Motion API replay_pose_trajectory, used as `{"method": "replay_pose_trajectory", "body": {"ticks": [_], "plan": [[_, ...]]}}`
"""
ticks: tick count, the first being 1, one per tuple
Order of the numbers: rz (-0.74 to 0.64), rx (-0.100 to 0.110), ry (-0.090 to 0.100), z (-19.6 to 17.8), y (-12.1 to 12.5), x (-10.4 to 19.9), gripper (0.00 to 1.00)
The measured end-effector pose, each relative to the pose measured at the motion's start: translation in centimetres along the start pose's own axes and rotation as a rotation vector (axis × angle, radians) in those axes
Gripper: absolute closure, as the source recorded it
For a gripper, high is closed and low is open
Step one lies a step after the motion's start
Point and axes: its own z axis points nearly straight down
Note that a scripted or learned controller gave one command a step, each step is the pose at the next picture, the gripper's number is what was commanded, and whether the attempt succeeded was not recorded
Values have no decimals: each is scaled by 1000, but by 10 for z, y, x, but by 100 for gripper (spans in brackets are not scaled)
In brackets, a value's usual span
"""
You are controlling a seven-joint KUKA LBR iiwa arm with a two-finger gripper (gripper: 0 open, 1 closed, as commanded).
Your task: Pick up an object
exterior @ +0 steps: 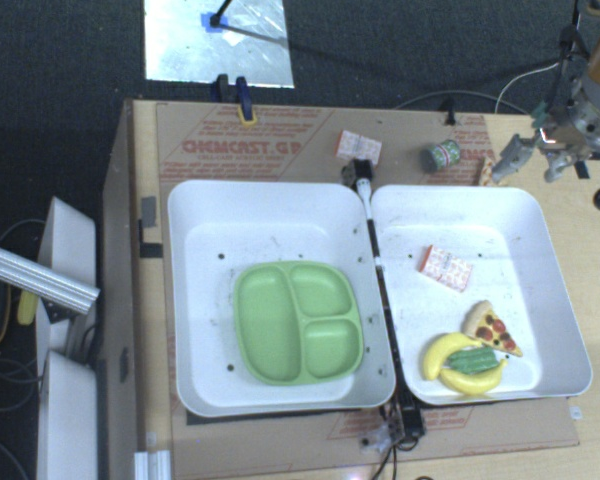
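Brown cardboard sheet (280, 148) covers the bench; dark carpet (60, 48) lies beyond. At upper right, the metal gripper (545, 163) hangs spread, holding nothing.

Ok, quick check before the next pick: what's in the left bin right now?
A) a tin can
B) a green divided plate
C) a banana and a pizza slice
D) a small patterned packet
B. The green divided plate lies alone in the left bin, while the banana, pizza slice and patterned packet sit in the right bin.
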Motion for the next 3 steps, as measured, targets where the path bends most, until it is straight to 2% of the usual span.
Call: {"method": "replay_pose_trajectory", "body": {"ticks": [1,2,3], "plan": [[1,1,0,68,-32,-11,0],[2,2,0,92,-93,-11,0],[2,3,1,161,-128,-9,0]]}}
